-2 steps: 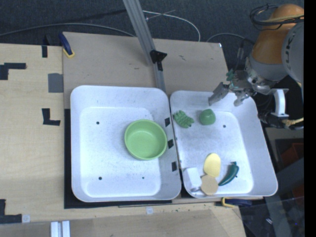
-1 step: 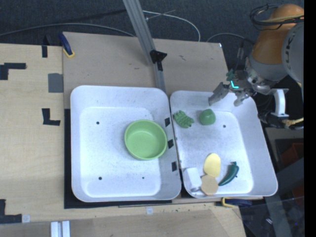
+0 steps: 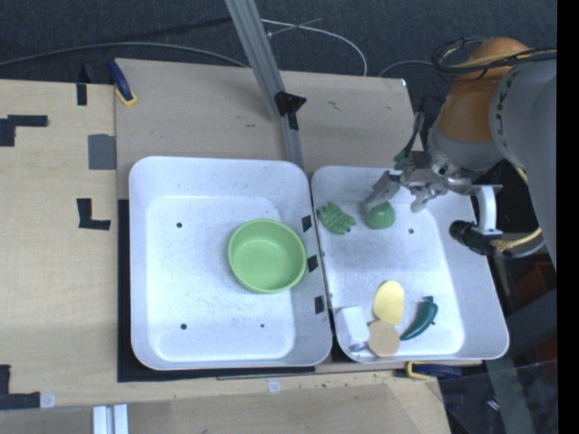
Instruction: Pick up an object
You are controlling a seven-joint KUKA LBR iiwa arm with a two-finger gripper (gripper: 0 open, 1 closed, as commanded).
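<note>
My gripper [image 3: 403, 194] hangs over the far part of the right bin [image 3: 452, 269], fingers spread open. A small round green object [image 3: 381, 216] lies on the bin floor just under the left fingertip [image 3: 381, 191], not between the fingers. To its left lies a ridged green piece [image 3: 336, 218] near the bin's left wall. At the bin's near end are a yellow oval object [image 3: 389, 301], a tan disc [image 3: 384, 338], a dark green pepper-like piece [image 3: 420, 318] and a white block [image 3: 349, 321].
A light green bowl [image 3: 267, 256] sits in the middle of the left bin [image 3: 163, 242]. A grey pole [image 3: 262, 61] slants down to the far edge between the bins. The arm's body [image 3: 507, 107] fills the upper right.
</note>
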